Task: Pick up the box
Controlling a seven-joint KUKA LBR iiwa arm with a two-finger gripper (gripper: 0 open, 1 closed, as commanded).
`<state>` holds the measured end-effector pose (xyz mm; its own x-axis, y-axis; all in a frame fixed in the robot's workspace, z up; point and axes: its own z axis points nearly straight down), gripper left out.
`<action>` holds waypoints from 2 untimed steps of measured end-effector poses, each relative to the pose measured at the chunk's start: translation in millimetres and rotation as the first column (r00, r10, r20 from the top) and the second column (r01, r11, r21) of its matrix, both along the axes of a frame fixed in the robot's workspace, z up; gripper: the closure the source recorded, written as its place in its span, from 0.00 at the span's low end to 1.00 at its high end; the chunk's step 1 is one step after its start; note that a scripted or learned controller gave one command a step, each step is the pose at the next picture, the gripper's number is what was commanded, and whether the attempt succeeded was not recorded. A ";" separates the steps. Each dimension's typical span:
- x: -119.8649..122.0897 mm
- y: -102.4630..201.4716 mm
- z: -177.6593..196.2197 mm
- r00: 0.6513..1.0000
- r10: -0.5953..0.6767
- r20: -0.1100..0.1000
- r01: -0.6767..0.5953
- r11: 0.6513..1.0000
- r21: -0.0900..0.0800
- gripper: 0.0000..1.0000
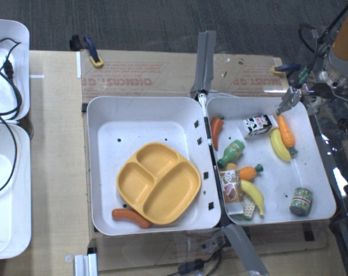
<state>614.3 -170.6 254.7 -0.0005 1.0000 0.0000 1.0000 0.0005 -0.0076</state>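
Cow-print box (257, 125) lies in right bin (320, 171); its label is unreadable.

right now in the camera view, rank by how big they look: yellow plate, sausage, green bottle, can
1. yellow plate, by far the largest
2. sausage
3. green bottle
4. can

The bottle and can look close in size, so that order is unsure.
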 end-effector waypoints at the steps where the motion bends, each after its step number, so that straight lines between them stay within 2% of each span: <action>1: -39.6 84.8 -44.7 1.000 -0.027 -0.001 0.027 1.000 -0.001 0.00; 2: -42.4 117.4 -67.8 0.999 -0.039 -0.001 0.039 0.999 -0.001 0.00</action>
